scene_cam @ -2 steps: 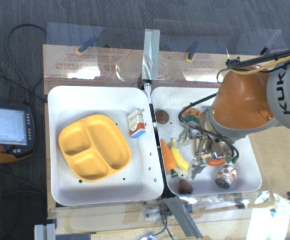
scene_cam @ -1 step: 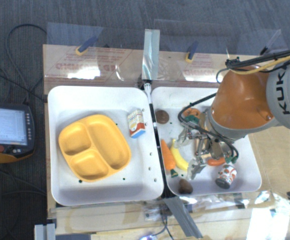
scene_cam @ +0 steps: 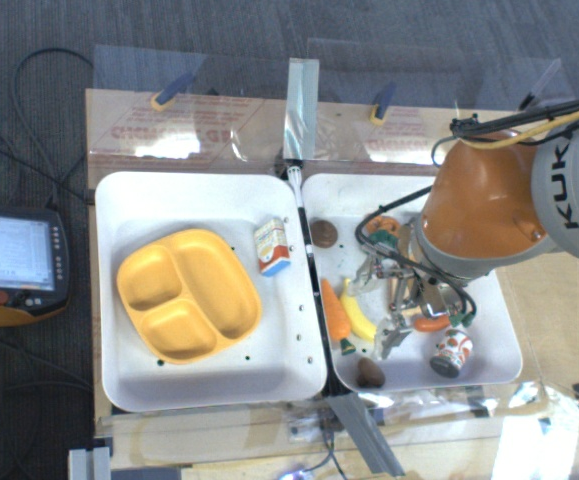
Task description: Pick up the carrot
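The carrot (scene_cam: pixel 335 310) is a short orange root with a dark green end. It lies along the left wall of the right bin (scene_cam: pixel 489 368), pointing toward the near edge, with a yellow banana (scene_cam: pixel 360 315) touching its right side. My gripper (scene_cam: pixel 399 318) hangs over the middle of the right bin, to the right of the carrot and the banana and apart from the carrot. The arm's big orange band (scene_cam: pixel 484 203) covers the bin's far right part.
The right bin also holds a brown round piece (scene_cam: pixel 322 233), a dark brown lump (scene_cam: pixel 370 371), a small patterned can (scene_cam: pixel 452 353), a red-orange item (scene_cam: pixel 432 323) and an orange-green item (scene_cam: pixel 381 230). In the left bin (scene_cam: pixel 129 388) are a yellow divided plate (scene_cam: pixel 187 293) and a small carton (scene_cam: pixel 272 246).
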Controlling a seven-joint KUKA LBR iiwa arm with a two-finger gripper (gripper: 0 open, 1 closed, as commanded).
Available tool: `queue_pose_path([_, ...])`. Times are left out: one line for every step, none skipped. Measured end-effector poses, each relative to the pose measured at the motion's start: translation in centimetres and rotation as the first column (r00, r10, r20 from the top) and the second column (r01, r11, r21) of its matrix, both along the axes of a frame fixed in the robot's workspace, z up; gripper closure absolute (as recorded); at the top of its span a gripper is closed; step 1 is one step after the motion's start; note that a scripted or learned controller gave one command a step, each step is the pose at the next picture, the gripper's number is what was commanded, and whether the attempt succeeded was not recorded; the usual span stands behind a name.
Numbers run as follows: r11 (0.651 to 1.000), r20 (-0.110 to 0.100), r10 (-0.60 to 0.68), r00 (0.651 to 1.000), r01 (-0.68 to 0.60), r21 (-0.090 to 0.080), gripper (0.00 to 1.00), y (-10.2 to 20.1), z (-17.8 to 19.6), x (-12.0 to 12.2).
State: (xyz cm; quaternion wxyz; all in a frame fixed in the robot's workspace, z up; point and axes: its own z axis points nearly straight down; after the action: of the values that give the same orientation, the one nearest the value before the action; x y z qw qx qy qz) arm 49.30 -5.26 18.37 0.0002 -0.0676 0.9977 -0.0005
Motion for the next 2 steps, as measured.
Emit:
queue_pose_path([1.000, 0.000, 0.000, 1.000, 0.000, 0.000, 0.00, 0.00, 0.00, 0.00])
queue_pose_path([1.000, 0.000, 0.000, 1.000, 0.000, 0.000, 0.00, 0.00, 0.00, 0.00])
